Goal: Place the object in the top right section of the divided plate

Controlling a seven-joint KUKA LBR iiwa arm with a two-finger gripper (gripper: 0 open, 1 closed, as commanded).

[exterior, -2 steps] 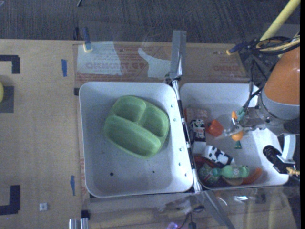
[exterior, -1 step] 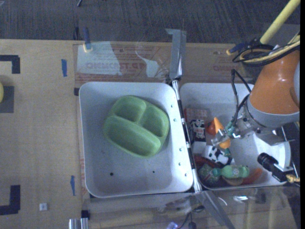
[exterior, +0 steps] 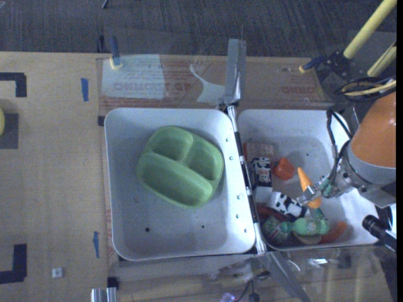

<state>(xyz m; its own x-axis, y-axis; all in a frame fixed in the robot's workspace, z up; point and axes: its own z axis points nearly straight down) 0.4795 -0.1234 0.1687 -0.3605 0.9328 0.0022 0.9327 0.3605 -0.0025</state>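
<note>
My gripper [exterior: 313, 195] hangs low in the right bin [exterior: 315, 121], over the toy pile, fingers clamped on an orange carrot [exterior: 306, 182]. The green plate [exterior: 181, 166] sits in the left bin [exterior: 126, 187], tilted.

arm: the arm [exterior: 376, 145] is cut off by the right edge of the frame, so you get the orange band and some grey, nothing further up

gripper: the gripper [exterior: 313, 195] is small and kinda blurry down in the right bin [exterior: 296, 128], can't tell if the fingers are open or shut, or if the orange piece beside it is actually held

toy pile: the toy pile [exterior: 296, 222] at lower right is overlapping mush, pieces hide each other, can't name most of them

label: the printed sheet [exterior: 143, 79] at the top is under glare, text too smeared to read

yellow thing: the yellow thing [exterior: 2, 122] at the left edge is mostly cut off
</note>
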